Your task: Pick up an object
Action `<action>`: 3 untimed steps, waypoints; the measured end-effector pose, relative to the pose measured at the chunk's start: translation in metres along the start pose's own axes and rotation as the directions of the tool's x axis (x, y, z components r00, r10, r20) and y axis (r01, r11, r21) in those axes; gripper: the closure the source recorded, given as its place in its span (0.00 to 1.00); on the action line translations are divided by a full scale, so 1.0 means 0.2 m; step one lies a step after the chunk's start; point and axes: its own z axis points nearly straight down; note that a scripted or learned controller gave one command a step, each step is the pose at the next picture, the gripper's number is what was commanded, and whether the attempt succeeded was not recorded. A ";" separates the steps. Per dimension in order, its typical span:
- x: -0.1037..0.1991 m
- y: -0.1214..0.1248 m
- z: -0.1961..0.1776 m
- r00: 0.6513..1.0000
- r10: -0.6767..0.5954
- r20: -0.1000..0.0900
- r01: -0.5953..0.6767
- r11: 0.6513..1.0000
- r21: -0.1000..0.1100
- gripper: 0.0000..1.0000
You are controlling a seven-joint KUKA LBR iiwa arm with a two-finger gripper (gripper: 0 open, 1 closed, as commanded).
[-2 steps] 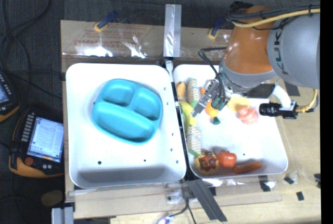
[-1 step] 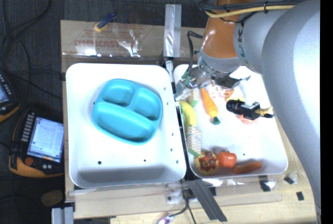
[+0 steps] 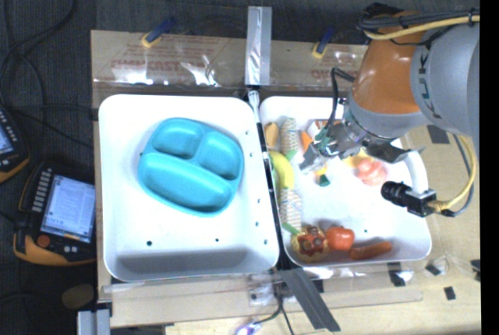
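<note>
Down in the right white bin (image 3: 417, 236) sits the hand (image 3: 323, 150), low over the upper middle of that bin, and from this angle I cannot tell whether it is spread or closed, nor whether anything is in it. Just under it lies a small dark green piece (image 3: 323, 180) on the bin floor, and just to its right a pink and orange rounded toy (image 3: 368, 167). To its left, a yellow banana-shaped toy (image 3: 281, 168) lies along the bin's left wall, with an orange carrot-like piece (image 3: 306, 140) above it, close by the hand. Further off, at the near edge of the bin, a red tomato-shaped toy (image 3: 341, 238) rests between a dark mixed-colour lump (image 3: 309, 241) and a red sausage-shaped piece (image 3: 370, 250). Above the hand rises the grey arm with its orange band (image 3: 390, 76). Across the divider, the left white bin (image 3: 125, 248) carries a light blue divided plastic tray (image 3: 191, 163), tilted. Both bins rest on the tabletop (image 3: 179, 57).
</note>
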 end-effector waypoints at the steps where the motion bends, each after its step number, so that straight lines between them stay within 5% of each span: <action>1: -0.04 -0.31 0.15 0.991 0.136 -0.001 -0.136 0.991 0.001 1.00; 3: -0.04 -0.31 0.10 0.991 0.134 -0.003 -0.134 0.991 0.020 1.00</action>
